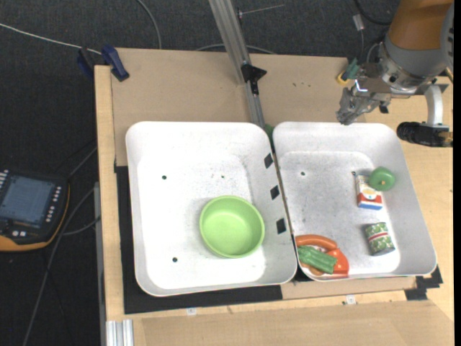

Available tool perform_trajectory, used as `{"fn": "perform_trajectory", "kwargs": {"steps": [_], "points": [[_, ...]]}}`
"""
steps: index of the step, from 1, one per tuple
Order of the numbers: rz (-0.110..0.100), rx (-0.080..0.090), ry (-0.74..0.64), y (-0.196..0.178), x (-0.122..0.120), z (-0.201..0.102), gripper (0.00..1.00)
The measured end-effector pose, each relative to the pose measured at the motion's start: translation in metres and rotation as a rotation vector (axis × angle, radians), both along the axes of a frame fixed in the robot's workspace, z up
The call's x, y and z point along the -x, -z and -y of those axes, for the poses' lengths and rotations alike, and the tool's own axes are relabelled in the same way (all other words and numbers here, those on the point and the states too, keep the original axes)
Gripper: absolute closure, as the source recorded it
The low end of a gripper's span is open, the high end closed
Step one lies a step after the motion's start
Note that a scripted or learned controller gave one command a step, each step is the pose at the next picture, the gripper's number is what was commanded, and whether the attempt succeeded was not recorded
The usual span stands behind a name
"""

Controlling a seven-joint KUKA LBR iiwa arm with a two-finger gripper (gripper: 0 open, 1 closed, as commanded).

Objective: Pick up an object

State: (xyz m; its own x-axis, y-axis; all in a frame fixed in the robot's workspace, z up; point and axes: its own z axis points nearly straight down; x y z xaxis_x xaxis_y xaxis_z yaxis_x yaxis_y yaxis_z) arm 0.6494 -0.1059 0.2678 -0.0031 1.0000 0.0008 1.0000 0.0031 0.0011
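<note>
In the right bin (410,193) we see the candidates for picking: a small white, red and blue carton (369,194) with a green ball-like piece (382,179) touching its upper right corner, a dark green patterned can (379,238) lying below them, and at the bin's near left corner an orange dish (322,256) holding green pieces. The left bin (151,171) carries a lime green bowl (231,226) toward its near right. Both bins sit on a tan table (180,78), over dark carpet (43,85) with loose cables. A slanted metal rail (230,27) runs down to the seam between the bins. A handheld control pendant (27,209) lies on the floor at left. The gripper (351,114) hangs over the right bin's far rim, well apart from the objects, holding nothing we can see; whether its fingers are parted we cannot tell.
</note>
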Motion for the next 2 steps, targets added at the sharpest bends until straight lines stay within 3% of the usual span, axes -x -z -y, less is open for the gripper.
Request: {"fn": "perform_trajectory", "kwargs": {"steps": [2], "points": [[0.000,-0.001,-0.002,-0.003,0.002,-0.114,1.00]]}}
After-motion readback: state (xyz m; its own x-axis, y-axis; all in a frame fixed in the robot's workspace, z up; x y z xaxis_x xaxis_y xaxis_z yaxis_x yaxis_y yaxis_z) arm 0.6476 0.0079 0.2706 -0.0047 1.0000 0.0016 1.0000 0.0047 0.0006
